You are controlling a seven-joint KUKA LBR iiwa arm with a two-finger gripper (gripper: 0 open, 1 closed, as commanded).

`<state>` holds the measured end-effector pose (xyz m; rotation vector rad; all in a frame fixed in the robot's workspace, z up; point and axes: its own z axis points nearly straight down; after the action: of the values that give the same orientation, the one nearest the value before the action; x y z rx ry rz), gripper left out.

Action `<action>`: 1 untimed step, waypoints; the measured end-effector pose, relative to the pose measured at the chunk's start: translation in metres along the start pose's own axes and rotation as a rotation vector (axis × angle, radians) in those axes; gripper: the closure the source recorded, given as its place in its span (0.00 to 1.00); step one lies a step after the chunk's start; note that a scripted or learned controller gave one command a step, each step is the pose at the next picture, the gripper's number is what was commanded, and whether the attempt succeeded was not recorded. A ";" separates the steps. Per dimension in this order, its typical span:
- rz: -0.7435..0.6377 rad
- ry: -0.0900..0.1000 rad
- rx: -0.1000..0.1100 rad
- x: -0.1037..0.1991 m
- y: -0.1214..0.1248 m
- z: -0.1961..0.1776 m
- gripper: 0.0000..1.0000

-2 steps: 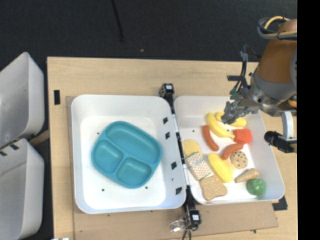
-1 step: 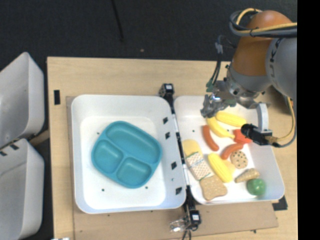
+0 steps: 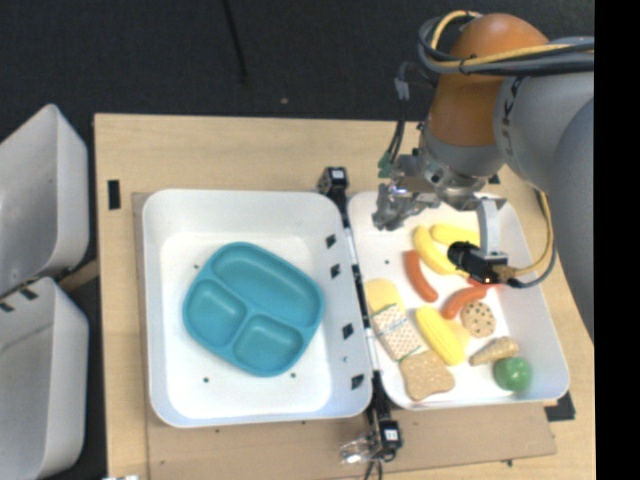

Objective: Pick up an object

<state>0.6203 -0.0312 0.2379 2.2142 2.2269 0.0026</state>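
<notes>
Toy food (image 3: 440, 333) in rt bin (image 3: 540, 348)

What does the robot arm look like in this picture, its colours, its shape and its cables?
The arm is thick, rounded and grey, with a large orange band above the wrist. Yellow and black cables loop over the orange part and another runs down its right side. Below sits a grey metal wrist flange, then the small dark metallic gripper.
</notes>
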 end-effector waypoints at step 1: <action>-0.001 0.000 0.000 0.055 0.018 0.008 1.00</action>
<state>0.6385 0.0238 0.2301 2.2138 2.2280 0.0028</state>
